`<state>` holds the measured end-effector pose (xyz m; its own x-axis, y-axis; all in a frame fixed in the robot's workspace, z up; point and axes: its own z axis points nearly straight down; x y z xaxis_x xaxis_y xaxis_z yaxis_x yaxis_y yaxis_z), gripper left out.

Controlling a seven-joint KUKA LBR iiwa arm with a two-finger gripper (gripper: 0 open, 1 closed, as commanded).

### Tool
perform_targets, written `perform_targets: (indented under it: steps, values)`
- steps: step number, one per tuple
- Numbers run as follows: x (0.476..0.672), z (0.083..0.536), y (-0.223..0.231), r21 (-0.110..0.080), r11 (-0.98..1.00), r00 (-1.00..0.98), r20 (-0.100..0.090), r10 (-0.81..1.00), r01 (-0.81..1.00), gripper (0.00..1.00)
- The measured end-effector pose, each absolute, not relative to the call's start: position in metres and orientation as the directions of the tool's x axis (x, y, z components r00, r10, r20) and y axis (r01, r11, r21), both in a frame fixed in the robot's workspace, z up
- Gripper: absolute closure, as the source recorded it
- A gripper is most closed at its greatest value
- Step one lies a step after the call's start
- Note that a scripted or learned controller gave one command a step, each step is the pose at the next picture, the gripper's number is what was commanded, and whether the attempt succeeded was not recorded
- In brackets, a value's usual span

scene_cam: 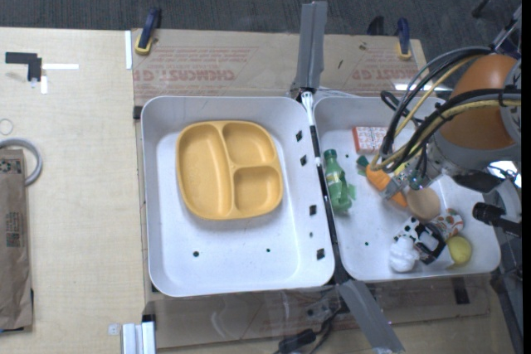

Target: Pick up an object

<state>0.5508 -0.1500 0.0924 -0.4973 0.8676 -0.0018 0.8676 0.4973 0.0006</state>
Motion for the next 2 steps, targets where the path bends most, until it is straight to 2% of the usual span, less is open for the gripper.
perform_targets:
  steps: [1,2]
  values:
    - [0.604,0.201,-0.100,0.001,0.536,-0.536,-0.003,0.844,0.844,1.00]
    - [0.569,0.259,-0.200,0.000,0.728,-0.728,-0.005,0.685,0.686,1.00]
